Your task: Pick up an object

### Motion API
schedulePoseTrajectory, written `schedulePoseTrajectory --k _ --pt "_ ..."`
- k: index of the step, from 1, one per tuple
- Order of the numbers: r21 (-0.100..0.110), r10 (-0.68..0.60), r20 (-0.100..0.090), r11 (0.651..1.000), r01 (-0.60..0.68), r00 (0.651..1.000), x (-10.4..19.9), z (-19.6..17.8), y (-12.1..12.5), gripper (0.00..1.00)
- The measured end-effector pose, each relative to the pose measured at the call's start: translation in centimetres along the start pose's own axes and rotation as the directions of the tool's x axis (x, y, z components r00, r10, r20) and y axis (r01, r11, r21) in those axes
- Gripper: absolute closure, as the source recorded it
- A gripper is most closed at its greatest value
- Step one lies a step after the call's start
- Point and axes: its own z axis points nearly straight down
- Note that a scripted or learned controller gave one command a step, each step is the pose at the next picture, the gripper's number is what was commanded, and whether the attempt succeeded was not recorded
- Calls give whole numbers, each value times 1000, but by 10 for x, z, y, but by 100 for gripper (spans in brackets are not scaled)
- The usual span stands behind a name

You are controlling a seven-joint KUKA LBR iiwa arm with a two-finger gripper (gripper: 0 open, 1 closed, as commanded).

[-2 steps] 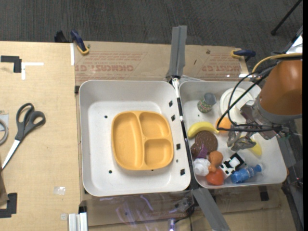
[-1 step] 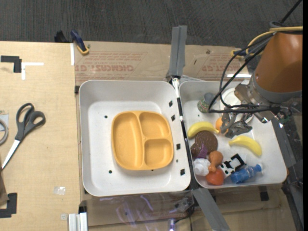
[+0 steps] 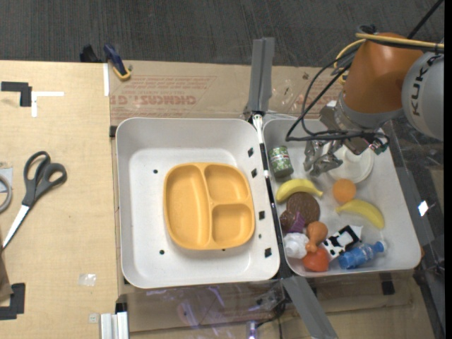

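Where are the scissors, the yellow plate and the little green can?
scissors (image 3: 32,189), camera view, on the blades just below the black handles.
yellow plate (image 3: 185,207), camera view, on its large left compartment.
green can (image 3: 281,160), camera view, on the middle of its side.

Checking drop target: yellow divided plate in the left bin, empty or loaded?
Empty. The yellow divided plate lies flat in the left bin, and all three compartments show bare yellow floor.

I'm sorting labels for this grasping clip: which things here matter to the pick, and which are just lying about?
Job: gripper; right bin with green can, two bananas, orange, blue bottle.
Lying about: yellow divided plate in left bin; scissors on bench.
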Motion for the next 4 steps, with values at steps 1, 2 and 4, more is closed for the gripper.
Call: schedulePoseTrajectory --k 1,2,4 --pt "0 -264 1 964 264 964 47 1 -41 100" --pt "2 -265 2 964 265 964 46 0 -41 0" --pt "-1 -32 -3 999 32 999 162 2 45 0"
